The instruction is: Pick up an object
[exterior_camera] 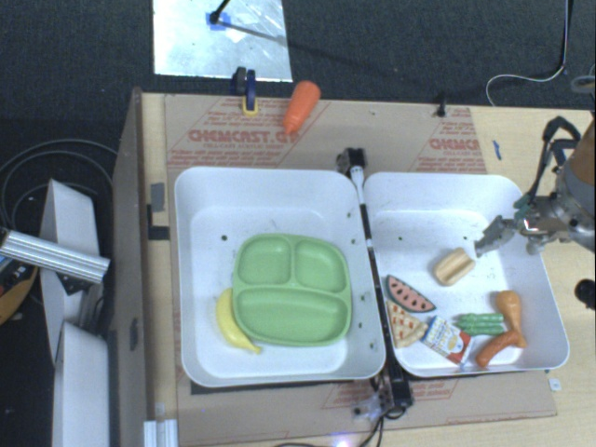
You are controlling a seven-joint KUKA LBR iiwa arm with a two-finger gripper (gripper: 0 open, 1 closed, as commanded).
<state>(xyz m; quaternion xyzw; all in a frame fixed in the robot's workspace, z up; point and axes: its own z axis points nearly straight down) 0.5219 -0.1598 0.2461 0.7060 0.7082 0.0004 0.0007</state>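
**Ana:** Reading the board under the bins, I make out "CHEMCAST" printed in faded red on the brown cardboard sheet (223, 130), once above the left bin (200, 250) and again, upside down, above the right bin (540, 250). Any other writing?

**Ben:** Nothing legible. A small packet (445, 339) with red and white print lies near the right bin's front wall, but its lettering is too small to read.

**Ana:** And materials?

**Ben:** Both bins are smooth, shallow white plastic with rounded corners, touching along a black strip. In the left bin sits a matte green divided plate (291, 289) with three compartments, and a yellow toy banana (231, 322) curves against its left edge.

**Ana:** The right bin?

**Ben:** Taking the tan bread-roll piece (453, 267) as the landmark: a watermelon slice (410, 295) lies just left and in front of it, a pizza slice (404, 324) further forward, beside the packet. A green bean pod (480, 322) and an orange, glossy, bent piece (503, 329) lie toward the front right of the roll.

**Ana:** The gripper?

**Ben:** The gripper (491, 239) hangs just right of the roll, dark metal fingers slanting down toward it. I cannot tell whether they are spread or pressed together; nothing is visibly between them.

**Ana:** Outside the bins?

**Ben:** An orange toy carrot (300, 106) lies on the cardboard's far edge, well behind the roll, beside a blue-and-yellow clamp (247, 88).
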